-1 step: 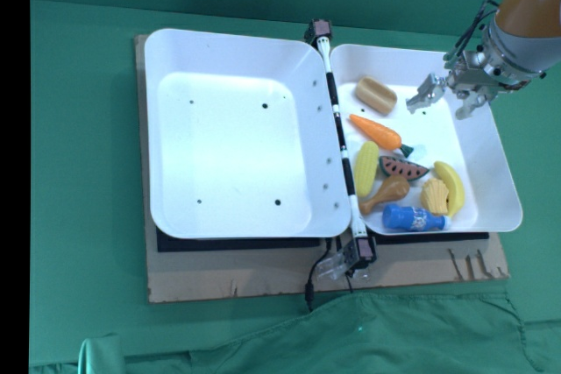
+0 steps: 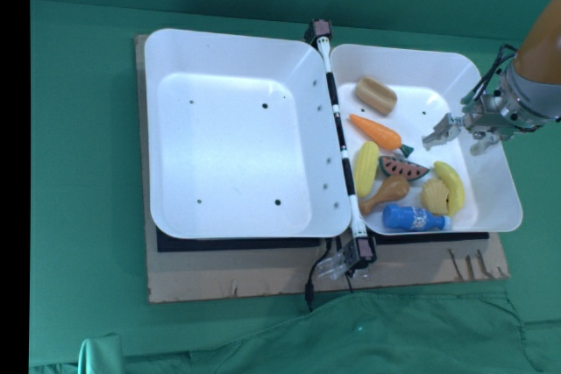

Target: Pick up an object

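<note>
My gripper [image 2: 461,138] hangs over the right side of the right bin [image 2: 493,197], fingers spread apart with nothing between them. Toy food lies below and left of it: a brown bread roll [image 2: 376,95], an orange carrot [image 2: 376,131], a yellow corn cob [image 2: 365,168], a watermelon slice [image 2: 402,167], a brown drumstick [image 2: 386,194], a yellow banana [image 2: 451,186], a small yellow lemon-like piece [image 2: 434,196] and a blue bottle [image 2: 415,218]. The banana is the nearest item, just below the fingertips.
The left bin [image 2: 230,136] sits beside the right one, with a black-and-white hinge bar [image 2: 340,136] between them. Both rest on a brown board [image 2: 237,280] over green cloth. The arm's orange band [image 2: 545,44] enters from the right edge.
</note>
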Controlling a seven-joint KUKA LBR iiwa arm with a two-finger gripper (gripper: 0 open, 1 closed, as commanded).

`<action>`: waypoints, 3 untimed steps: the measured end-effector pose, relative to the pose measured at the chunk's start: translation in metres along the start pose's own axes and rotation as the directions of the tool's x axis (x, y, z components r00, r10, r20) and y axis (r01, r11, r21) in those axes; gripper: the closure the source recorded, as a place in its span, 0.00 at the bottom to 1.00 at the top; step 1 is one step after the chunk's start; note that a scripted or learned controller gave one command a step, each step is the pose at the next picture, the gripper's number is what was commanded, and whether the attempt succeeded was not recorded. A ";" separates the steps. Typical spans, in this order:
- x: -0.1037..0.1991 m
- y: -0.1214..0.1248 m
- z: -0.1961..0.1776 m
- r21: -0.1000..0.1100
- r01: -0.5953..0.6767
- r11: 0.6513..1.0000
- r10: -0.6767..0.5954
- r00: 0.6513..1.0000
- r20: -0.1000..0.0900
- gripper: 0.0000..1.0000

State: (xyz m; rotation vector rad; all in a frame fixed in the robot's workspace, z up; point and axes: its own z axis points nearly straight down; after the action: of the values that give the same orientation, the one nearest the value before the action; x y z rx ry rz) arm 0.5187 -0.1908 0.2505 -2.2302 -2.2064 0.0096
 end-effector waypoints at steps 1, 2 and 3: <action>0.037 -0.048 0.070 -0.024 0.004 1.000 -0.003 1.000 0.007 0.00; 0.033 -0.046 0.058 -0.027 0.000 1.000 0.000 1.000 0.010 1.00; 0.034 -0.046 0.059 -0.025 0.000 1.000 0.000 1.000 0.009 0.00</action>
State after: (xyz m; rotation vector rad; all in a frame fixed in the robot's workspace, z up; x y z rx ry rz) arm 0.4722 -0.1569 0.1922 -2.2473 -2.2235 -0.0085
